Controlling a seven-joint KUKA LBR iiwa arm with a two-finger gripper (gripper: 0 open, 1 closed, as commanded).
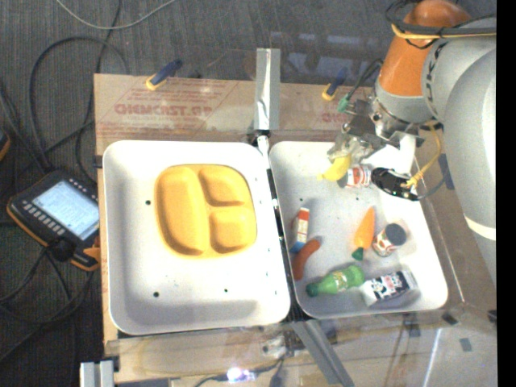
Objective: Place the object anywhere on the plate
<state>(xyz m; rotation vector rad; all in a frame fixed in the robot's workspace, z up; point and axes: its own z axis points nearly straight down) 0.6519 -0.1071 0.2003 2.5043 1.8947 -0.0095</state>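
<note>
**Gripper over a banana at the top of the right bin**

The gripper [348,147] is seen in the upper part of the right bin [427,297], below the orange band of the arm [411,55] that enters from the upper right of the frame. A yellow banana [335,168] is found directly beneath the gripper, touching or just under its tip. Whether the banana is clasped cannot be told, since the tip is blurred and partly glassy in appearance; how far the gripper is spread cannot be told either.

The plate [206,208], yellow and divided into three compartments, is seen in the middle of the left bin [129,297], left of frame centre. Nothing is seen lying on it.

Just right of the banana a small can [359,176] is seen lying on its side. Lower in the right bin a tube [301,225] with a red cap is seen near the left wall, with a reddish sausage [305,256] below it. A carrot [364,230] is seen right of centre, and a round jar [393,238] just beside it. A green bottle [337,280] is laid near the bottom, with a carton [389,287] to its right.

A pendant [56,212] with a lit screen is seen at the left edge of the frame.
</note>
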